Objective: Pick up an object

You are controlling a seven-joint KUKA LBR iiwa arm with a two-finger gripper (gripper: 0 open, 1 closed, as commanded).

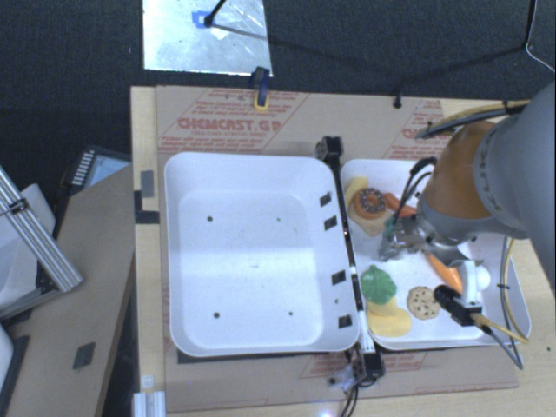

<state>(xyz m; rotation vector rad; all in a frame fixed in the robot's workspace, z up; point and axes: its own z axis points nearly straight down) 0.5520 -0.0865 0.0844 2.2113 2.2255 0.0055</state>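
The gripper (393, 240) is low inside the right bin (512, 307), near the middle of its floor. Its metal fingers are seen from above and partly under the wrist, so I cannot tell how far they are open, and I see nothing between them.

The task does not name one object, so the choice is a judgement. The nearest things lie around the gripper. Just beyond it, toward the far wall of the bin, is a yellow round toy with a dark brown top (368, 205), perhaps a doughnut; it has no clear long axis. Beside that, partly hidden by the cables, is a red piece (400, 203). On the near side of the gripper lies a green leafy toy (378, 283), and further in the same direction a flat yellow piece (390, 321) and a small cookie with dark dots (422, 301). To the arm's side of the gripper is an orange carrot (445, 273); its long axis runs obliquely, from near the gripper toward the near right corner of the bin.

I judge the green toy or the doughnut the easiest target, because each is just beside the gripper. The left bin (252, 250) lies well apart.
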